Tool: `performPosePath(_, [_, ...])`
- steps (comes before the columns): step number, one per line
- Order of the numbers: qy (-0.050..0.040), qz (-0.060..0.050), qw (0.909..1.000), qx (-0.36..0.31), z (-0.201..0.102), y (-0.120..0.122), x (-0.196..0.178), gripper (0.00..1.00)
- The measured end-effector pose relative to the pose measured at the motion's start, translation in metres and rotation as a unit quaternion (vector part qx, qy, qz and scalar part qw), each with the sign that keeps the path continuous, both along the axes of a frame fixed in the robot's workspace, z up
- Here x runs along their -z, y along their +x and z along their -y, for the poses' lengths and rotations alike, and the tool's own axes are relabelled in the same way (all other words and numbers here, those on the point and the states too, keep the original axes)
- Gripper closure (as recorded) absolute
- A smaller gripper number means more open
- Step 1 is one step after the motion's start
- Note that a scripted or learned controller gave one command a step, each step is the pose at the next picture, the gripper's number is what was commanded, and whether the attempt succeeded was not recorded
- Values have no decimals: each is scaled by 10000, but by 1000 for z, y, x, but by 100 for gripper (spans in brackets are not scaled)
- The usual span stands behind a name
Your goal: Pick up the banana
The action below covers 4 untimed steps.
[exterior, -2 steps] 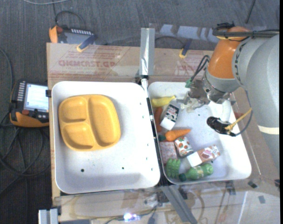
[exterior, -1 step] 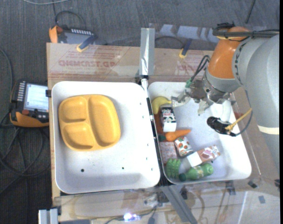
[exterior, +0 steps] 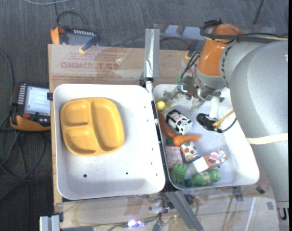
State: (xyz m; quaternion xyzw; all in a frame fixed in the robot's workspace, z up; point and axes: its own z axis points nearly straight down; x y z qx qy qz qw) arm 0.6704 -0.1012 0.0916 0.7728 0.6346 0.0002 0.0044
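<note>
Here the claw (exterior: 192,93) hangs over the far end of the right bin (exterior: 238,148); how open it is, I cannot tell. A small yellow thing (exterior: 160,105), perhaps the banana, lies near it.

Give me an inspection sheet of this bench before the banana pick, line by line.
Surface: left bin and right bin, both white, side by side on a cardboard sheet.
Job's things: the banana cannot be told apart for sure; a small yellow fruit lies in the right bin's far left corner.
Clutter: yellow divided plate in the left bin; in the right, cow-patterned carton, toy carrot, two small printed cartons, green toys.
End effector: over the right bin's far end.
Cables: white cable on the carpet.
Surroundings: teach pendant left of the bins.
</note>
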Motion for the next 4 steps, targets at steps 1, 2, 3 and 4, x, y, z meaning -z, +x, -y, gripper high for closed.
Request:
performPosePath(1, [-34,34,9993,-373,-1,1,-2,0])
performPosePath(2, [-25,39,9986,-534,1,2,-2,0])
performPosePath(3, [26,-35,9987,-503,-29,-3,-92,0])
performPosePath(4, [-24,-20,9686,-2485,20,-2,1,0])
